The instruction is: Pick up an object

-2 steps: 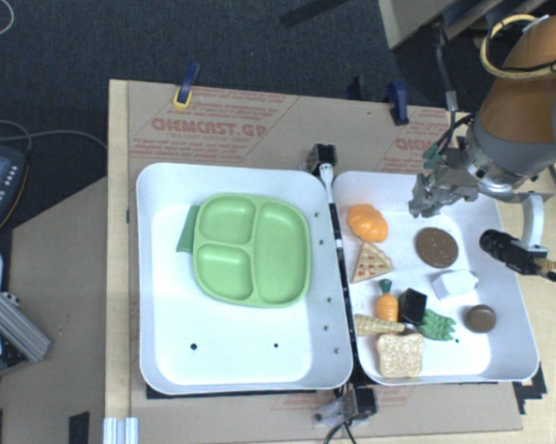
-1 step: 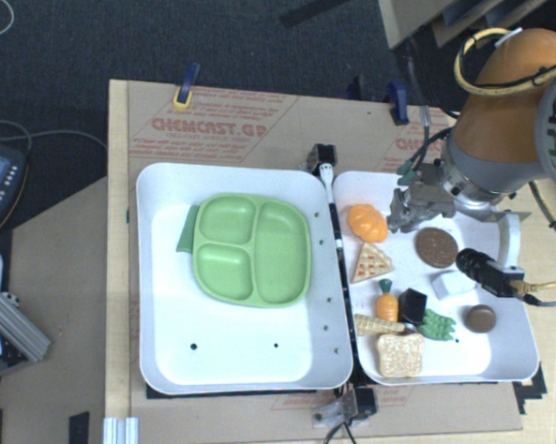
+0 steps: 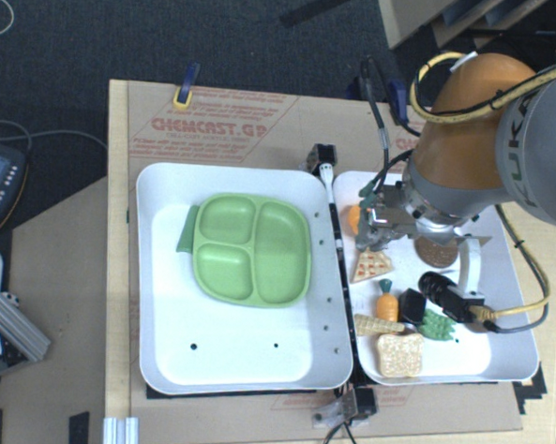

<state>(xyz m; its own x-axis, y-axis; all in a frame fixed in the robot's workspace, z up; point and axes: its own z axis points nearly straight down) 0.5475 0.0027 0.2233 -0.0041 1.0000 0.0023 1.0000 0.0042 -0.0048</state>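
The grey arm [image 3: 482,116] reaches in from the right and hangs over the right bin [image 3: 509,357]. Its pincer [image 3: 375,224] is low at that bin's rear left part, close to the wall shared with the left bin [image 3: 159,331]. From this angle I cannot tell whether the pincer is open or closed, and nothing can be seen held in it.

The things to pick all lie in the right bin:
- A small orange piece [image 3: 352,218] is just beside the pincer, against the left wall.
- A toy pizza slice [image 3: 372,265] lies flat just in front of the pincer, apart from it.
- A little carrot [image 3: 387,305] is in front of the slice.
- A yellow corn cob [image 3: 375,325] lies beside the carrot, near the left wall.
- A square cracker [image 3: 399,354] rests at the front, touching or nearly touching the cob.
- A green leafy piece [image 3: 436,324] lies to the right of the carrot.
- A brown round disc [image 3: 436,249] sits under the wrist, partly covered by it.

The left bin holds 1 green plate [image 3: 254,250] with 3 compartments, lying flat towards the rear. Both bins sit side by side on the tan surface [image 3: 133,132], which has a yellow clamp [image 3: 183,95] at its rear edge.
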